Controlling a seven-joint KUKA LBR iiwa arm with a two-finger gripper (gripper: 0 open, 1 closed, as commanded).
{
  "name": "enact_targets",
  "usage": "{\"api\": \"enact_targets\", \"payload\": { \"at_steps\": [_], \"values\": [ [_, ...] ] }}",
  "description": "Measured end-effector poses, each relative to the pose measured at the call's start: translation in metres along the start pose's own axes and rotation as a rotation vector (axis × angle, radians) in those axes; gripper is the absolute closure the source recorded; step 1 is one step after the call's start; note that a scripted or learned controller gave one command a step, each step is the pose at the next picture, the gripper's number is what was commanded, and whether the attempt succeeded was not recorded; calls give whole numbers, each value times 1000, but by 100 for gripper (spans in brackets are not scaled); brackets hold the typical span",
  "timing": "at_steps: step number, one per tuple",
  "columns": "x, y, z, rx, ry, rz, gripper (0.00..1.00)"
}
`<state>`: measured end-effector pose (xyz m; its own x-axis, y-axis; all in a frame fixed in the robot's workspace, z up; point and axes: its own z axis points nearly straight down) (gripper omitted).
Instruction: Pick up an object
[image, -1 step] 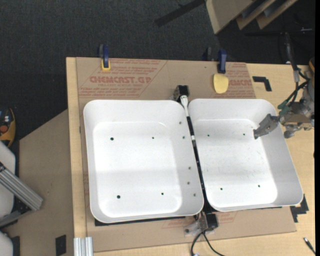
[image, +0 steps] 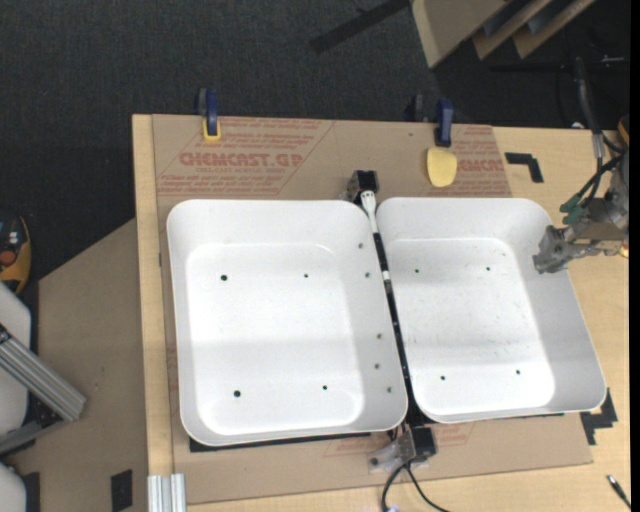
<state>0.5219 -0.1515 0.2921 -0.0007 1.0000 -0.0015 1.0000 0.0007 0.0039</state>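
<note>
At the far left, a length of grey metal rail is being seen lying slantwise beside the bench. A flat brown cardboard sheet with red print is being held down along its far edge by a small blue clamp on the left and a second blue clamp further right.

The shallow white plastic left bin is being borne on that sheet. Four small dark dots are being shown on its floor and a few more along its right wall. Shade is being cast across the far half of its floor. A thin black strip is being pinched between the two bins, which are being kept touching along their inner rims.

The shallow white plastic right bin is being shown with four like dots and a faint speckling on its floor.

The task's thing, a small pale yellow rounded object, is being left on the cardboard just beyond the right bin's far rim, outside both bins and under the second clamp.

At the right edge, the grey gripper is being held over the right bin's right rim, well apart from the yellow object. How far it is open cannot be told, and nothing is being seen in its grasp.
</note>
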Motion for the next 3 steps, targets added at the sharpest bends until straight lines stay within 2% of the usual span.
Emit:
{"api": "enact_targets", "payload": {
  "at_steps": [1, 2, 3],
  "values": [
    [68, 34, 44, 8, 5, -7, 100],
    [129, 44, -68, -11, 3, -8, 100],
    [190, 37, 25, 15, 4, -6, 100]
  ]
}}
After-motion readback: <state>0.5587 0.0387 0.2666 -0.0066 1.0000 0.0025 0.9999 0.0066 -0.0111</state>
